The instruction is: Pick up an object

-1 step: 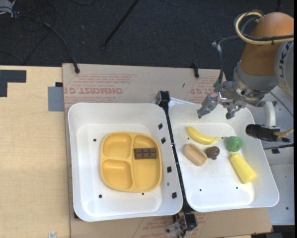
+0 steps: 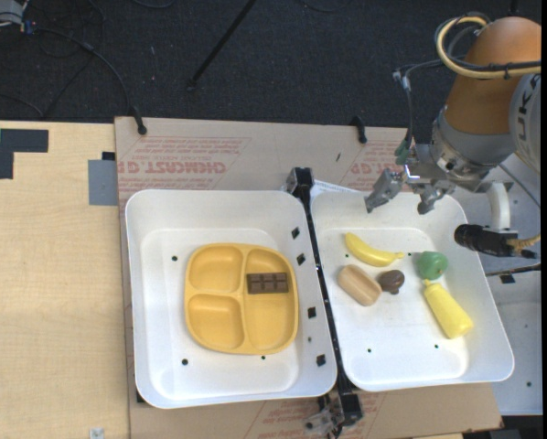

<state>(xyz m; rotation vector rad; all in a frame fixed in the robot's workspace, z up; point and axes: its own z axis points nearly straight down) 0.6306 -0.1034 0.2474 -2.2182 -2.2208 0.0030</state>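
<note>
Gripper (image 2: 404,195) fingers stood spread apart and held nothing, poised at the upper right of the frame above the far edge of the right-hand bin (image 2: 479,359), with the grey arm and its orange band rising behind toward the top right corner. Below it, in the middle of that bin, lay the likely candidates for the pick: a yellow toy banana (image 2: 371,250), a tan bread-roll-shaped piece (image 2: 358,284) just beside a small dark brown lump (image 2: 391,281), and, toward the right, a green rounded piece (image 2: 430,264) touching or nearly touching a yellow block-like piece (image 2: 448,310) that slanted down toward the lower right. All appeared to be light, hard plastic play food, stiff enough not to deform but probably smooth and inclined to slip or roll under a two-finger pinch. The banana, lying apart from its neighbours and nearest the tool, looked the easiest prize, best taken across its narrow middle so the fingers straddled the curve. The roll and brown lump sat so close together that a grasp there risked nudging both. In the left-hand bin (image 2: 150,245), at centre left of the frame, a yellow divided plate (image 2: 220,323) carried a brown chocolate-bar piece (image 2: 268,283) in its upper right compartment, flat and low, a harder shape to pinch.
</note>
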